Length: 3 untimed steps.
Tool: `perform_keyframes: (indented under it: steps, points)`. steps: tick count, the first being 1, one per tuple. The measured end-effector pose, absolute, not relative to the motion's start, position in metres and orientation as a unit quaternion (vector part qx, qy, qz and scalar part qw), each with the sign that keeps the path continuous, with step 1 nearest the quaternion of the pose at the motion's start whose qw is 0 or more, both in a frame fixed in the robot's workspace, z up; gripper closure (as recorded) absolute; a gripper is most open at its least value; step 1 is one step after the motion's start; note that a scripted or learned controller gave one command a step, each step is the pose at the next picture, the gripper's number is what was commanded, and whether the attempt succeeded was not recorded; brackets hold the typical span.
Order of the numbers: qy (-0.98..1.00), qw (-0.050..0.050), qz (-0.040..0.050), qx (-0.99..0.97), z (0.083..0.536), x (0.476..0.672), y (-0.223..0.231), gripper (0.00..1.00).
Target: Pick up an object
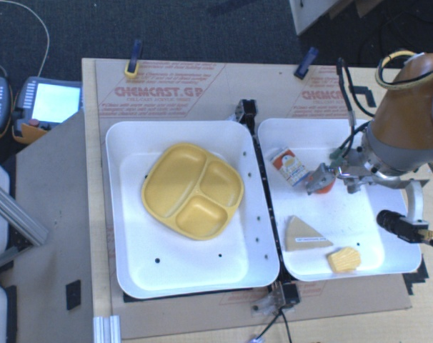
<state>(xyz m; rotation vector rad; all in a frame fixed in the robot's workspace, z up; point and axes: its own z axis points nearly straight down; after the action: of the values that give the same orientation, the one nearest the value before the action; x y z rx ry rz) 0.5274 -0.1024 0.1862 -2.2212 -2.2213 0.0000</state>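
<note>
Currently, the camera view shows two bins side by side on the bench. The left bin (123,213) carries a yellow divided plate (193,190) near its centre. The right bin (388,263) carries three loose items: a small red-and-white carton (289,165) near the far-left corner, a tan wedge (305,234) against the left wall toward the near side, and a yellow block (344,259) close to the near edge.

The arm (406,113) enters over the right bin's right edge. The gripper (321,181) sits low over the far half of that bin, pointing toward the bin's left wall. An orange-red patch shows at its tip, but whether this is an object between the fingers cannot be told, nor can the spread of the claw.

The governing relation: the carton lies just beside the gripper, toward the far-left corner, and appears to touch or nearly touch it. Its long axis runs diagonally, from the far-left corner toward the bin centre. The wedge and the yellow block lie nearer the near edge, well apart from the gripper. The carton is judged the likely target.
</note>
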Motion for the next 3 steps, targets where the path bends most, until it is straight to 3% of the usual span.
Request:
perform_keyframes:
  steps: [2,3]
  points:
    - [-0.706,0.002,0.0005,-0.708,0.083,0.525,-0.112,0.0]
    - [-0.707,-0.001,-0.0006,-0.707,0.095,0.526,-0.112,1.0]
